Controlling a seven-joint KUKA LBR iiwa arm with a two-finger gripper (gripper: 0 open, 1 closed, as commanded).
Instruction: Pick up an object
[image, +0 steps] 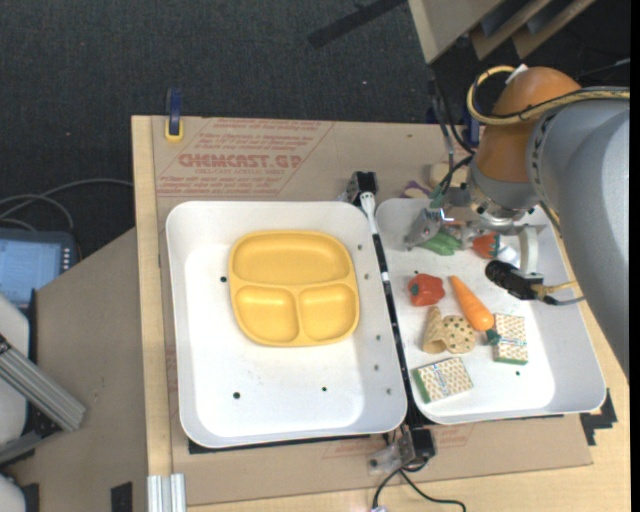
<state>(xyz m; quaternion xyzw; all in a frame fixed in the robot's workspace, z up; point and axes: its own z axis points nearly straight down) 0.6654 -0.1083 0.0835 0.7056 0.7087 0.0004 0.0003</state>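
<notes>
While the two-finger gripper (452, 222) hangs at the right white bin's (560, 400) eleven o'clock over a green toy (437, 241), you cannot tell its jaw state; judge this the reach, needing descent next.

My arm (590, 170) is a thick, smooth grey tube, rounded like a pipe. Above my wrist sits a glossy orange band (520, 120), domed on top. A yellow cable (482, 85) loops around that band's upper edge, and thin dark wires (447, 120) run alongside it. Below the band, my wrist narrows into a metal-grey collar (500, 195) with small silvery fittings beneath it.
</notes>
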